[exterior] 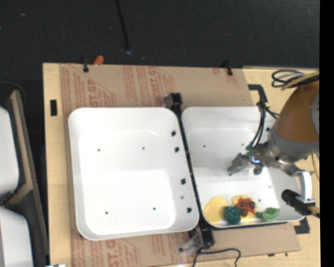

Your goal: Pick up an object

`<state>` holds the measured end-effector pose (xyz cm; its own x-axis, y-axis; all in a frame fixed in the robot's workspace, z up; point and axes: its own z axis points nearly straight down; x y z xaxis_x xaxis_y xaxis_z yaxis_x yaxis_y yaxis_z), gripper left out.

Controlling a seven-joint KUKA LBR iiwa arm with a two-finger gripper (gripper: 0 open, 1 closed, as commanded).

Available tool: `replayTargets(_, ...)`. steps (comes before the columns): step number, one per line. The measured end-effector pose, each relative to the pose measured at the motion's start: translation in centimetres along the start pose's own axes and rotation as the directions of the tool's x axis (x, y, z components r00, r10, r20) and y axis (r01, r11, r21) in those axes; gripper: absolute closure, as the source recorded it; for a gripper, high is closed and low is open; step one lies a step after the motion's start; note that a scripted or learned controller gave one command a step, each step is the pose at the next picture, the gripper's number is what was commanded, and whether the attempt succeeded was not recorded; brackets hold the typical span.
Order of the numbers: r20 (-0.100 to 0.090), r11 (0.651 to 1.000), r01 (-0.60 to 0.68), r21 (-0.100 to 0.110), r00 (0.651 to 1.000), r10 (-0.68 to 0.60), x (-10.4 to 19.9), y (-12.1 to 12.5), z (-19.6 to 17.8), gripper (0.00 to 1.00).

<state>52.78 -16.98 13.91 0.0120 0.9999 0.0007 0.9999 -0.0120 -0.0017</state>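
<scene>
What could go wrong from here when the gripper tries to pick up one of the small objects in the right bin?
1. The small objects, a pale yellow round piece, a teal lump, a red and orange piece and a green piece, lie crowded together, so the two-finger gripper may catch two or push them apart.
2. They sit against the near wall of the right white bin, so a finger might strike that wall.

Left white bin (89, 149) sits on brown cardboard sheet (128, 88) over a wooden bench (51, 166); black clips (181, 166) join both bins.
</scene>
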Motion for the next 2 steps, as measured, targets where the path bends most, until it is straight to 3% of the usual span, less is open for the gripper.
replayTargets(1,0.001,1.000,0.009,0.001,1.000,-0.009,-3.9,0.3,4.0,0.00)
replayTargets(2,-0.001,1.000,0.014,-0.004,1.000,-0.014,-5.6,6.1,3.8,0.00)
